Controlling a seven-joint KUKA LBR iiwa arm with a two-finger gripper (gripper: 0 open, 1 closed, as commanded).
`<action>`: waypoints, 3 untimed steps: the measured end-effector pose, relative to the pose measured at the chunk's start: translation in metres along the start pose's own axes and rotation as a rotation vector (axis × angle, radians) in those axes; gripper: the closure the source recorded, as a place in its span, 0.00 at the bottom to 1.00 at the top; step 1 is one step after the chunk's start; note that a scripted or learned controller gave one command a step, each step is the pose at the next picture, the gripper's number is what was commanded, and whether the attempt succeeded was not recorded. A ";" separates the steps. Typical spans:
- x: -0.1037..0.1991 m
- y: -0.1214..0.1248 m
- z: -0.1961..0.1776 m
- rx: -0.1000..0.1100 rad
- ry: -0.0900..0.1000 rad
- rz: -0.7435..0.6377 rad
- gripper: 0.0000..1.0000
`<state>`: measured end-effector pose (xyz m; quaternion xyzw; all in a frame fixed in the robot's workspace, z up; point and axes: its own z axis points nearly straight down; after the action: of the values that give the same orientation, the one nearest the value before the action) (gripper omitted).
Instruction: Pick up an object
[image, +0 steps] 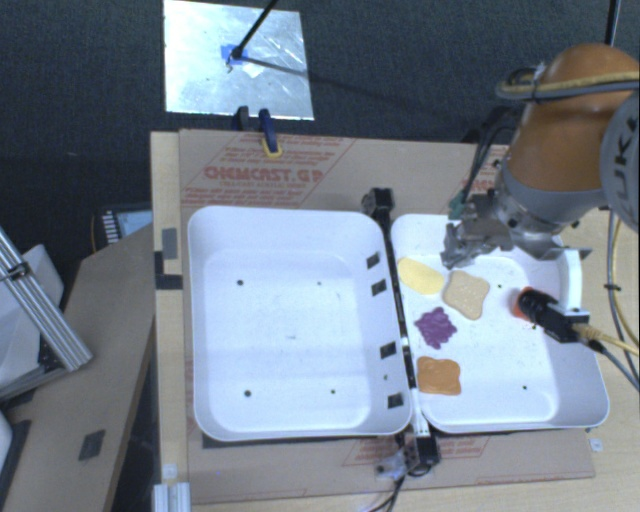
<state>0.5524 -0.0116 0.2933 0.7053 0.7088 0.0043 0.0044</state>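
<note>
Over the right bin's (575, 400) far edge the gripper (462, 250) is hovering, its finger state hidden, probably just beyond the tan slice (466, 294); descending there, it is risking clipping the yellow piece (421, 276).

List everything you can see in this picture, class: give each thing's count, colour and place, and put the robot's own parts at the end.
White bins: 2, white, side by side on the bench; left bin, right bin.
Yellow piece: 1, pale yellow, right bin, near the divider.
Tan piece: 1, beige, right bin, just right of the yellow one.
Purple piece: 1, purple, right bin, below the yellow one.
Orange piece: 1, orange-brown, right bin, nearest the front edge.
Cardboard sheet: 1, brown with red print, under both bins.
Foil square: 1, silver, behind the bench.
Gripper: 1, grey, above the right bin's back part.
</note>
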 end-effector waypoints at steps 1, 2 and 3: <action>0.068 0.016 -0.022 0.007 0.001 -0.004 1.00; 0.119 -0.025 -0.053 0.009 0.003 -0.005 1.00; 0.060 -0.065 -0.106 0.005 0.001 0.008 1.00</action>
<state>0.4858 0.0482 0.3982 0.7082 0.7060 0.0028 0.0023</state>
